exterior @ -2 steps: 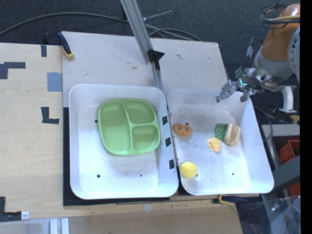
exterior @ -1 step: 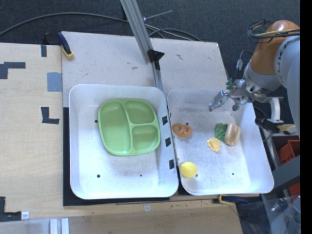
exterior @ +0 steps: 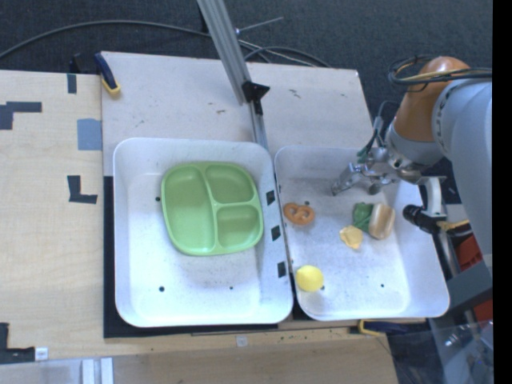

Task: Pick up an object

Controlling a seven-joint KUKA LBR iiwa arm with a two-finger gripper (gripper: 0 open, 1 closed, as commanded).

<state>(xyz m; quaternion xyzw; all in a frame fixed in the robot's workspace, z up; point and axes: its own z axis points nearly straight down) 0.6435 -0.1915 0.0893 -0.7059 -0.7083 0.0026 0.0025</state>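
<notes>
Two shallow white bins are seated side by side on the desk. The left bin carries a green divided plate with three compartments, lying flat near the bin's centre.

The right bin carries five small objects. An orange pretzel-shaped piece is found near the bin's left wall, at mid-height. A yellow lemon-like ball is placed close to the near-left corner. A small yellow wedge is set near the centre, and just beside it a green piece is seen touching a tan, bread-like roll on its right.

The grey arm, with its orange band, is extended in over the right bin's far-right corner. The fingers are lowered toward the bin floor in the far part of the bin, above the green piece and the roll and apart from both. Nothing is seen between the fingers; how far they are spread cannot be told from this view.

A grey metal post is mounted at the far edge between the bins. A blue and yellow clamp is fixed at the desk's far-left corner.
</notes>
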